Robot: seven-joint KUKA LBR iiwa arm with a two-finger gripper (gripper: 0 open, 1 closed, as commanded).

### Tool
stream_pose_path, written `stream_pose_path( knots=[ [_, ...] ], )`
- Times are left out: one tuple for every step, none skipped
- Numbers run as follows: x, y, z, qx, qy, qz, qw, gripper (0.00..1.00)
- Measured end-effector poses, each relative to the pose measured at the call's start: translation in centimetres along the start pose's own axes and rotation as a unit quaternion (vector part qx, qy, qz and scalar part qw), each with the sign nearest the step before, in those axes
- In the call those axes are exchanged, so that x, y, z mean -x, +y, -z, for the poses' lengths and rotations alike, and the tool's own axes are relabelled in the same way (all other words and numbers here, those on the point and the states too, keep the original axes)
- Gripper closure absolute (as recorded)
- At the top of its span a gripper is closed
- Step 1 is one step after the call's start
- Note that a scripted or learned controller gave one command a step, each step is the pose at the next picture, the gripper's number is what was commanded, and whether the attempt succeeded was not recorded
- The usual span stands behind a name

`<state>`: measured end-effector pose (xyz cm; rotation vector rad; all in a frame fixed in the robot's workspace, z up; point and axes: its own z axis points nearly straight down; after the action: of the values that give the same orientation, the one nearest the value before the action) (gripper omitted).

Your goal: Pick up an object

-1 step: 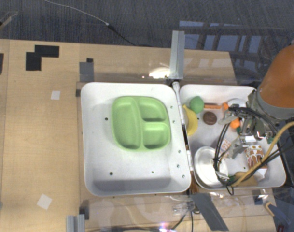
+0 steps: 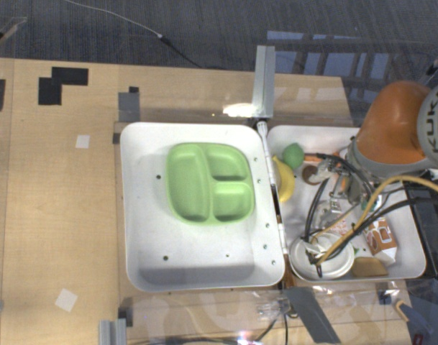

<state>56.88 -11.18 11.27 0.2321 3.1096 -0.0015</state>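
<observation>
No legible text anywhere

Robotics lab, plywood bench (image 2: 53, 214) with black marker patches, two white bins (image 2: 143, 192), loose cables

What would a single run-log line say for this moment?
arm: over right bin | left bin: green divided tray | right bin: banana, green ball, white bowl | pick: none seen

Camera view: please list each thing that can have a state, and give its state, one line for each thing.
green divided plate: right side up, flat in the left bin, compartments bare.
banana: lying in the right bin, along its left wall.
green ball: resting beside the banana's upper end.
white bowl: right side up, at the right bin's near edge.
hand: low over the right bin; its grip is hidden by cables.
</observation>
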Motion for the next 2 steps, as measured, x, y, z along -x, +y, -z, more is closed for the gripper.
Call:
stream_pose_path(
  knots=[
    [-3.59,0.23,-1.23,-0.001,-0.015,0.001,0.9999,0.0],
    [-3.63,0.39,-0.27,0.0,-0.013,0.005,0.9999,1.0]
  ],
)
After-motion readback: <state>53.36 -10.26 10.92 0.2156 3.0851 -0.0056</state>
